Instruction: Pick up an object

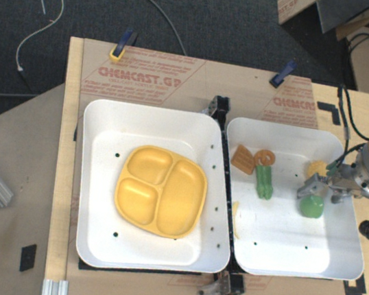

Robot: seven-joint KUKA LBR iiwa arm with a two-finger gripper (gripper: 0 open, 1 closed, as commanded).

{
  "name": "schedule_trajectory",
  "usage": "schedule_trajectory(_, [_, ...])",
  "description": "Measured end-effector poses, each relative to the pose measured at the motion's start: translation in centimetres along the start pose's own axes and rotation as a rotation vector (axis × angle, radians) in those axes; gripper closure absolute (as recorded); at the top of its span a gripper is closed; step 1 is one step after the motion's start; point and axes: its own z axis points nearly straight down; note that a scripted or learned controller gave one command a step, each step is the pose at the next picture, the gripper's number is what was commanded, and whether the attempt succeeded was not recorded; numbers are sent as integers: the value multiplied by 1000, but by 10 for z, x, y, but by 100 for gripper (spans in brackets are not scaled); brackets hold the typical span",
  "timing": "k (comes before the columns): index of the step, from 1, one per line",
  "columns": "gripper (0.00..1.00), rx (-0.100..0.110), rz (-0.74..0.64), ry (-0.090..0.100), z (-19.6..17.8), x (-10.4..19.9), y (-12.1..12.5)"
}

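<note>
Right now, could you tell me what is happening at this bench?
The grey arm reaches in from the right, and its gripper is down in the right bin, right at a green object. Whether it has a grip on it is not clear from this view. Farther left in that bin lie a green cylinder, an orange ring and a brown block, with a yellow piece behind the gripper. The left bin holds a yellow divided tray.

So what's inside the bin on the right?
The right bin holds a brown block, an orange ring, a green stick, a green lump and something yellow. The tool covers part of the lump.
</note>
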Motion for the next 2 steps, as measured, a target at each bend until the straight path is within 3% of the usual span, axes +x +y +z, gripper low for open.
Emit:
schedule_trajectory(1, [100,-7,-1,-2,-14,0,2])
schedule_trajectory(2, [100,-14,-2,-6,-79,2,7])
